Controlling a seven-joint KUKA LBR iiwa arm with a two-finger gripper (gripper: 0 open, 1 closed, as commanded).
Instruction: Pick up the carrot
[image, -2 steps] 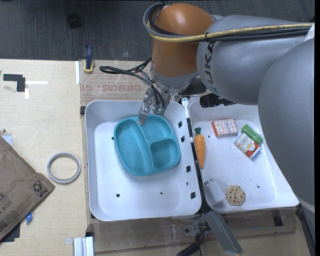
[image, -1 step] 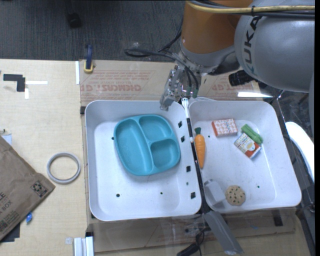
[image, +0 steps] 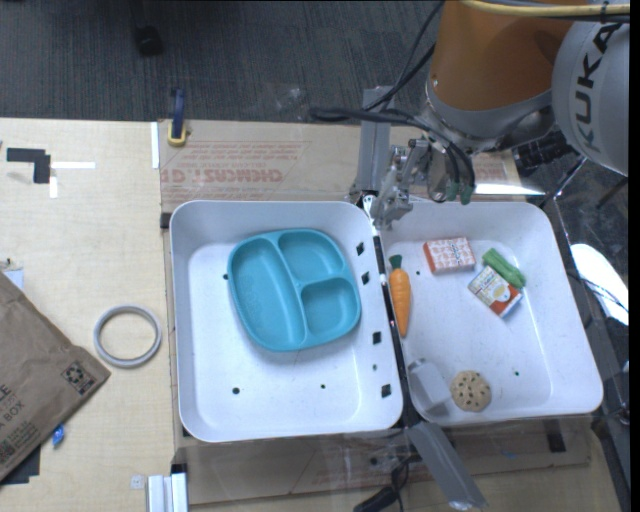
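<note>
Pale wooden bench top (image: 80, 250) fills my view on the left, with a grey tape ring (image: 127, 334) and a brown cardboard box (image: 35, 375) lying on it, and two shallow white bins sit side by side in the middle. From my seat I see a teal divided plastic plate (image: 293, 288) lying in the left bin (image: 200, 400). In the right bin (image: 560, 330) the small orange toy carrot (image: 400, 297) lies hard against the left wall, lengthwise along it, its green leafy top (image: 396, 263) pointing toward the far rim and its narrow tip toward me. It looks smooth and slightly glossy. Near it are a red-and-white snack box (image: 448, 255), a green-topped packet (image: 498, 283) and a round brown cookie (image: 470, 390). The grey-and-orange arm's gripper (image: 400, 195) hangs over the far rim where the bins meet, apart from the carrot; whether its jaws are apart or together I cannot tell.
</note>
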